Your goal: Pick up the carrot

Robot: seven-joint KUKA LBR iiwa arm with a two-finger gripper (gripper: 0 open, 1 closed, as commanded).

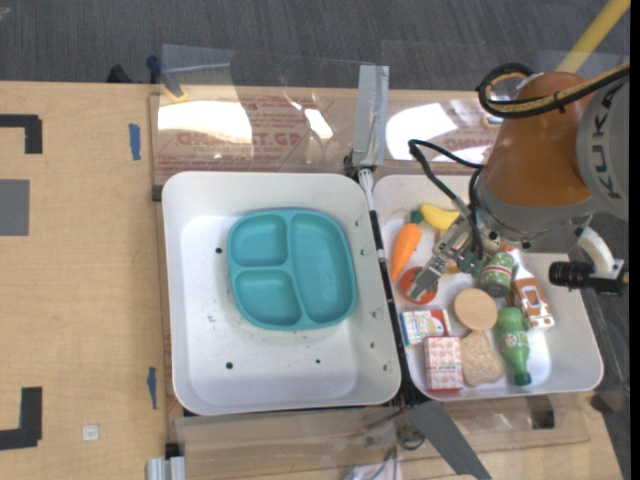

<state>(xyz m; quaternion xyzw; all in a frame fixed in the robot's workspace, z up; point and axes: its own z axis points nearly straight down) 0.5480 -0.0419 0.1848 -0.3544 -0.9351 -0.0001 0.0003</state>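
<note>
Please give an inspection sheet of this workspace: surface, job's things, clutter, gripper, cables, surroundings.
Surface: two white bins, left bin, right bin, on a wooden bench.
Job's things: carrot lies at the right bin's left wall, not gripped.
Clutter: teal plate in left bin; banana, green bottle, cookie, cracker, two small cartons in right bin.
Gripper: gripper low beside the carrot's lower end; open or shut not clear.
Cables: black cable loops over the arm.
Surroundings: grey carpet; blue tape.
</note>
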